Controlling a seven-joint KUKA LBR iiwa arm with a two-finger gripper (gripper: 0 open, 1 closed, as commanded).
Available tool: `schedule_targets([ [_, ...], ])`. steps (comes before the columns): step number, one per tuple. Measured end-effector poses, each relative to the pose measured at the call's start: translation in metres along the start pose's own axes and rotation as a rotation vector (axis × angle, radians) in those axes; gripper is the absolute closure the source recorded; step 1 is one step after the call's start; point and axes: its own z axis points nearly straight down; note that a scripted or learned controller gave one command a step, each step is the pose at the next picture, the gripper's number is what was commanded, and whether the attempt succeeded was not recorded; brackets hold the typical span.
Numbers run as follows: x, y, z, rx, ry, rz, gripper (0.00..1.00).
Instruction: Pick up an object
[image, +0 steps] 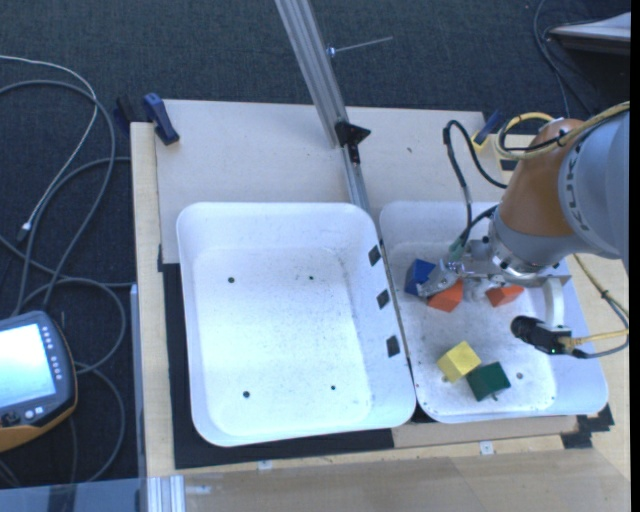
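While the grey arm (560, 190) reaches in from the right, its orange band sits high over the right bin (580, 385), and the jaws (458, 280) are down inside that bin near its upper left part. Whether the jaws are wide or narrow, I cannot tell; the wrist hides them from up here. An orange block (446, 297) lies right under the tool, touching or almost touching it, but I cannot say it is gripped. A blue block (419, 275) sits just beside the orange block, on the side toward the left bin (270, 225). Another orange block (505, 294) lies on the far side of the tool from the blue one, still in the right bin. Nearer the front rim of the right bin, a yellow block (460, 360) and a green block (489, 380) lie touching each other, well apart from the jaws. A black cable end (535, 333) hangs off the wrist above the right bin's floor. Both bins rest side by side on the bench (250, 150), and a metal rail (318, 75) slants down toward the seam between them. A handheld screen (30, 375) lies well off to the left of the bench.
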Motion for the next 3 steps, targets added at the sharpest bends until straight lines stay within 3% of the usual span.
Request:
schedule_targets([
  [1, 0.0, 0.001, -0.009, 0.002, 0.0, -0.003, 1.0],
  [2, 0.083, 0.028, -0.104, -0.018, -0.003, -0.009, 1.0],
  [3, 0.153, 0.059, -0.099, -0.01, -0.002, -0.009, 1.0],
])
